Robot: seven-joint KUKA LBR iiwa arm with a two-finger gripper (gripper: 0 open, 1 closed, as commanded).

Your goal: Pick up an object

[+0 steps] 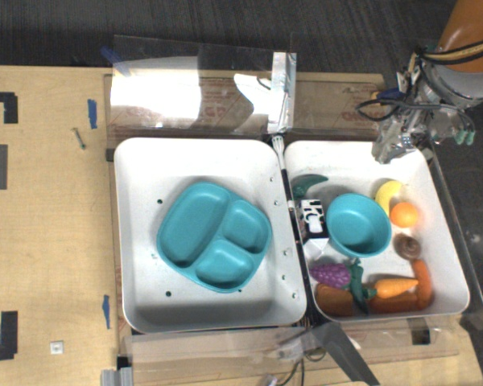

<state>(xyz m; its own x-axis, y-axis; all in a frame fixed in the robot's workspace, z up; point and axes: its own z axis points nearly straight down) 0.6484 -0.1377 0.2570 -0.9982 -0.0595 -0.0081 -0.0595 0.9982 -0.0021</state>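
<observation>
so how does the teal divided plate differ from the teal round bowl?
The teal divided plate lies alone in the left bin, shallow, with three compartments. The teal round bowl is smaller, deeper, one cavity, crowded by toy food in the right bin. Both are the same teal plastic, open side up.

One fixed camera looks down at a slant on both white bins (129, 240) from above the bench

We see a teal bowl (358, 224) upright below the claw (393, 147), ringed by toy lemon (387, 190), orange (403, 214), carrot (394, 287) and grapes (332, 274).
</observation>
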